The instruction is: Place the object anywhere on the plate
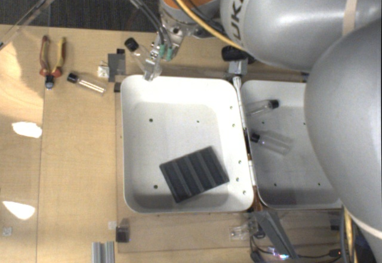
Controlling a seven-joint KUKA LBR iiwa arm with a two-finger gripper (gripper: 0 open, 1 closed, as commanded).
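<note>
looking down from the fixed camera view, you see two shallow white bins side by side on the wooden bench (pixel 71 154). the left bin (pixel 134 136) holds a dark ribbed plate (pixel 194 174), lying flat and turned at an angle near the bin's front right corner. the right bin (pixel 286 196) holds two clear tubes: one with a black cap (pixel 262 105) near its far wall, another (pixel 270 141) nearer the middle, close to the left wall.

the grey arm (pixel 286 11) enters from your right and crosses above the far edge of both bins. its gripper (pixel 152 68) hangs over the far left corner of the left bin, at the rim. a clear tube-like object (pixel 149 68) appears between the fingertips, though the glassy material blurs there, so you cannot tell for sure how the grip stands.

on the bench left of the bins lie orange-handled pliers (pixel 51 59) and another clear vial with a dark cap (pixel 85 82).
</note>
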